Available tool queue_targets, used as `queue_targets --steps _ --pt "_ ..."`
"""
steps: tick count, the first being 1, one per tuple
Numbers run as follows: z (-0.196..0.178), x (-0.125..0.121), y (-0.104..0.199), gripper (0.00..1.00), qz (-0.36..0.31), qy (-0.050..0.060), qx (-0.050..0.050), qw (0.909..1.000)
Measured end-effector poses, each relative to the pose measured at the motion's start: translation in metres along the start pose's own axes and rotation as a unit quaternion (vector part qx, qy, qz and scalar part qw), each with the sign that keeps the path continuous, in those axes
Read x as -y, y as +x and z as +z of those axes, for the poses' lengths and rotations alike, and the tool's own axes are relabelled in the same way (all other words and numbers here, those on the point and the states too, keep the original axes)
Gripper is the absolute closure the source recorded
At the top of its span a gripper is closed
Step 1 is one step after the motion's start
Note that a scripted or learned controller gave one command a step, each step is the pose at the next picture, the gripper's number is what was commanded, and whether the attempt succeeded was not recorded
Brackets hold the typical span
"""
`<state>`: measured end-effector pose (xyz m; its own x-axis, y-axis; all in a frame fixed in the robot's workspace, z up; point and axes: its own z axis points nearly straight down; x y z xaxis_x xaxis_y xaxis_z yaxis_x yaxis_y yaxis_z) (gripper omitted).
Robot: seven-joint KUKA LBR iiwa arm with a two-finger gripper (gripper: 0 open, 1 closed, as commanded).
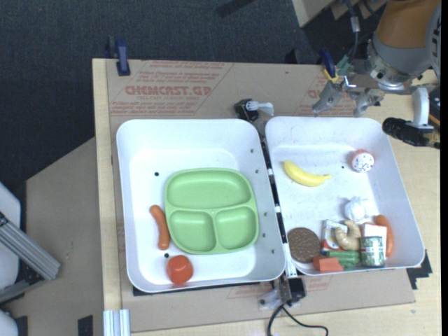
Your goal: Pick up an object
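My gripper (347, 103) hangs above the far rim of the right bin (399, 187), its two fingers spread apart with nothing between them. Below it in that bin lie a yellow banana (306, 174) and a small white speckled ball (362, 162). Toward the near side sit a brown round cookie (304, 243) and a pile of small toy foods (355, 242). The left bin (136, 187) holds a green divided plate (211, 210), an orange sausage (161, 227) and a red tomato (180, 269).
The bins rest side by side on a cardboard sheet (168, 86) with red lettering. A small black-and-white clip (253, 108) sits at the far junction of the bins. Blue clamps (121, 56) hold the cardboard's far edge.
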<state>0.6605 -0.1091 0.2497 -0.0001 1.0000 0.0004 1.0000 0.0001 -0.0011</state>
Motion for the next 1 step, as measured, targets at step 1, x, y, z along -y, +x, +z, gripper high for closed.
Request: queue_targets --steps 1 --pt "0.0294 0.0177 0.0403 0.00 -0.002 0.002 -0.001 1.0000"
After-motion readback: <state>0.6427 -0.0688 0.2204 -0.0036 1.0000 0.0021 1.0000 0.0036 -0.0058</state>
